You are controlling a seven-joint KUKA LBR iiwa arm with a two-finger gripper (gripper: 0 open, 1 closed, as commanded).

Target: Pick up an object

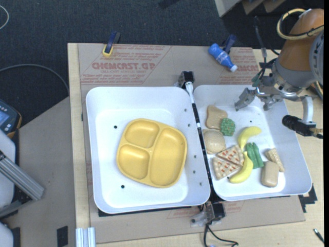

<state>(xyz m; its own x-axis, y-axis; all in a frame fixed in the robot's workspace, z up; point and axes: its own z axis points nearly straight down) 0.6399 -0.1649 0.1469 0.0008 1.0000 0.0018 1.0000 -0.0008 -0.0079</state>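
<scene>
I see the arm [300, 45] reaching in over the back right corner of the right bin [303, 158], wrist angled down. The pincer [258, 100] hangs above the bin's bare back floor with its two fingers [243, 101] spread apart, released and holding nothing.

The pickable items lie in front of the pincer, toward the bin's near edge: a tan piece [216, 116] and green broccoli [227, 126] nearest, then a yellow banana [249, 135], green beans [254, 154] and sandwich wedges [228, 160] further forward.

Open floor lies directly under the pincer and along the bin's right wall. To its left, past the black divider [195, 120], the left bin [97, 117] holds a yellow compartment tray [151, 152].
</scene>
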